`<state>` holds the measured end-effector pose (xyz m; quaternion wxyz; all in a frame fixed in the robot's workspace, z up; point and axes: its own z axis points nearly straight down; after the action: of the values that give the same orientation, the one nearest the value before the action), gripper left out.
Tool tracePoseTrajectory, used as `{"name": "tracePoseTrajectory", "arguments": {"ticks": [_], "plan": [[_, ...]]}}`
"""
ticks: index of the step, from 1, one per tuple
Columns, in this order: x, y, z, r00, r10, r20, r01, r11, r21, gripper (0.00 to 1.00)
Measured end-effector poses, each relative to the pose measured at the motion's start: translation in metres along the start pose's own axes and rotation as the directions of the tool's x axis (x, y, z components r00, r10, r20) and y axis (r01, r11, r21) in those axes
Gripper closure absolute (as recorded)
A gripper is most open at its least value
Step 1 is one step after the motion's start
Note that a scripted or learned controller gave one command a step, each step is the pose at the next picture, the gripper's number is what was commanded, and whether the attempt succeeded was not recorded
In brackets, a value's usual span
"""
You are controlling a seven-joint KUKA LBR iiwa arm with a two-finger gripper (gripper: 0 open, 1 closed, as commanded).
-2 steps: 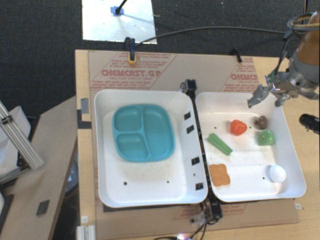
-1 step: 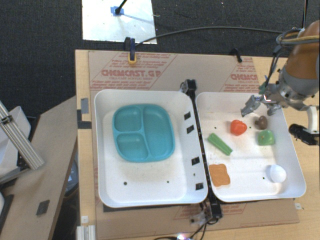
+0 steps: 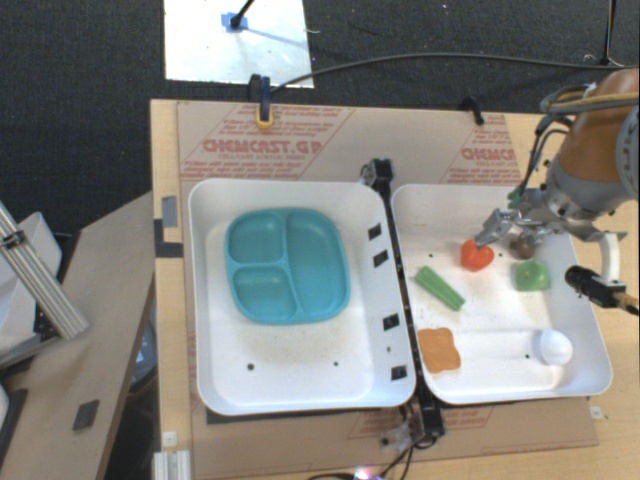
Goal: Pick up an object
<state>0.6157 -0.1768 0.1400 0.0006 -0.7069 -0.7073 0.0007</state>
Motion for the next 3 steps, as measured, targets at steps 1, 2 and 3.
{"name": "tracePoseTrajectory", "arguments": {"ticks": [1, 2, 3], "plan": [[0.004, 0.002, 0.05, 1.0, -0.003, -0.007, 0.003, 1.0, -0.003, 0.0], [0.001, 0.002, 0.038, 1.0, -0.001, 0.0, 0.001, 1.0, -0.007, 1.0], [-0.007, 0.001, -0.024, 1.0, 0.001, 0.002, -0.001, 1.0, -0.01, 1.0]]}}
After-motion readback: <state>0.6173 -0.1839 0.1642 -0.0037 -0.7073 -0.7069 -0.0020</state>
